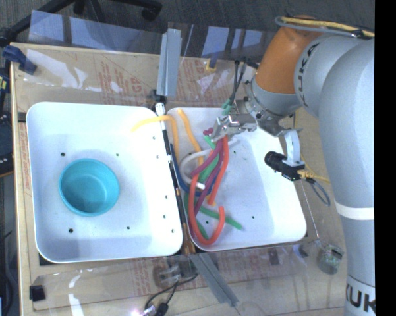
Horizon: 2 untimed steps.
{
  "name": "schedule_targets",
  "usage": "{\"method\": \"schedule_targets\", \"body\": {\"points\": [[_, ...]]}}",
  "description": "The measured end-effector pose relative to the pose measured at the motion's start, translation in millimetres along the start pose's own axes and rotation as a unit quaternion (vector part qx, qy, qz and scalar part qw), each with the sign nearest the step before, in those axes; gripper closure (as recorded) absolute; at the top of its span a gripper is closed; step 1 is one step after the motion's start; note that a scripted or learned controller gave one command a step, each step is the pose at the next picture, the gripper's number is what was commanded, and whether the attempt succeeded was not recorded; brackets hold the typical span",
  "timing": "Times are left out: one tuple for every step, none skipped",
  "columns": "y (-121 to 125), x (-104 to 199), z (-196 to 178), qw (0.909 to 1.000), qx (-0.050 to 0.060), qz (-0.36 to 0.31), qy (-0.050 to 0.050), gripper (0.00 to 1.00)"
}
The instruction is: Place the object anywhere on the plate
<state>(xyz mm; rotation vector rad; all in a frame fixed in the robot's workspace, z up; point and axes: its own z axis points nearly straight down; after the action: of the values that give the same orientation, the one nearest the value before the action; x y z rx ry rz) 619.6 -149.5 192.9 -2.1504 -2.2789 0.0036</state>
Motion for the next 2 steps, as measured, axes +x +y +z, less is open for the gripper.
{"method": "schedule_targets", "body": {"points": [[-31, 80, -69, 0.9998, -0.001, -0.022, -0.002, 1.0], [-112, 131, -11, 0.9997, 0.0, -0.025, -0.002, 1.0]]}}
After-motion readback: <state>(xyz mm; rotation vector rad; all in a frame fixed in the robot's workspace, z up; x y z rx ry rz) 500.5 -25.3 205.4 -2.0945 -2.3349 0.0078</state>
